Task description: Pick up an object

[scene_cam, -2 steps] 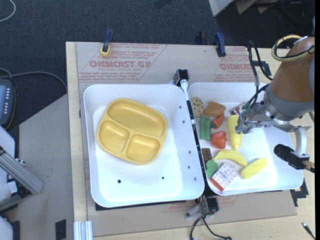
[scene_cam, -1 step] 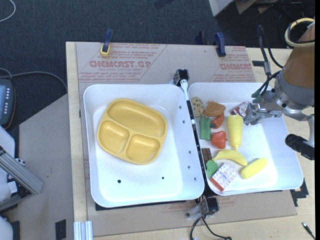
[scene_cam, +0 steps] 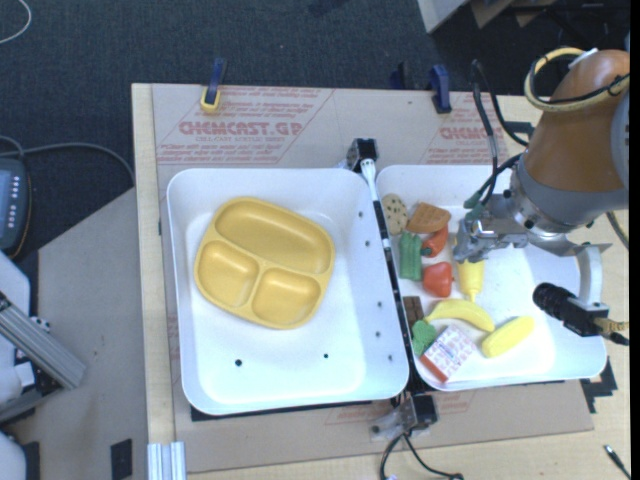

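My gripper [scene_cam: 473,251] hangs over the middle of the right bin [scene_cam: 560,363], reaching in from the right. Directly below it lies a small yellow toy piece [scene_cam: 470,279], touching or nearly touching the gripper's tip. Just left of it are a red tomato [scene_cam: 437,279], an orange-red piece [scene_cam: 435,241] and a green vegetable [scene_cam: 410,256]. A brown bread slice [scene_cam: 430,216] and a speckled cookie [scene_cam: 394,211] lie at the bin's far left corner. Nearer the front are a banana [scene_cam: 462,314], a yellow lemon-like piece [scene_cam: 508,336] and a red-and-white packet [scene_cam: 447,352].
The left bin [scene_cam: 200,368] holds a yellow divided plate [scene_cam: 265,261]. A dark bar [scene_cam: 412,311] and a small green piece [scene_cam: 424,333] lie by the right bin's left wall. Clamps sit on the board's far edge.
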Controlling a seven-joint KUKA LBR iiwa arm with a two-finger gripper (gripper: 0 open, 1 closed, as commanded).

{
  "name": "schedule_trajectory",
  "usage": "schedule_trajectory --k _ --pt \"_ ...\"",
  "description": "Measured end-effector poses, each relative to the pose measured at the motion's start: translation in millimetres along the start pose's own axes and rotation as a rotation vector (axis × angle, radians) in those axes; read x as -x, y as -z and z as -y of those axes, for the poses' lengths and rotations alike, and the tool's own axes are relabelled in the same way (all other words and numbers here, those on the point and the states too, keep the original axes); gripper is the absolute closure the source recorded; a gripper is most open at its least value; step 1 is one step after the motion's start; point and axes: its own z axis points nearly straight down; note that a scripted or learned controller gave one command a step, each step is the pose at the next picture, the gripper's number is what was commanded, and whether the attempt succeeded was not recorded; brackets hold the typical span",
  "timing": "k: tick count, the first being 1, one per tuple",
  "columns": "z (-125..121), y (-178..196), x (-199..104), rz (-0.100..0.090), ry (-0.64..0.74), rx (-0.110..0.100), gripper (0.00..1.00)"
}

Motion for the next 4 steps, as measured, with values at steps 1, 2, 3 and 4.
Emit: schedule_trajectory --k 1,2,3,4 --pt "7.1 -3.3 -62.1 0.000 0.001 0.000 1.00" --pt "11.0 4.5 -122.9 0.001 0.002 0.003 1.00" --pt "6.8 10.0 -132.2 0.002 -0.003 0.004 1.00" --pt "9.4 -10.0 -132.7 0.003 -0.006 -0.003 1.00"
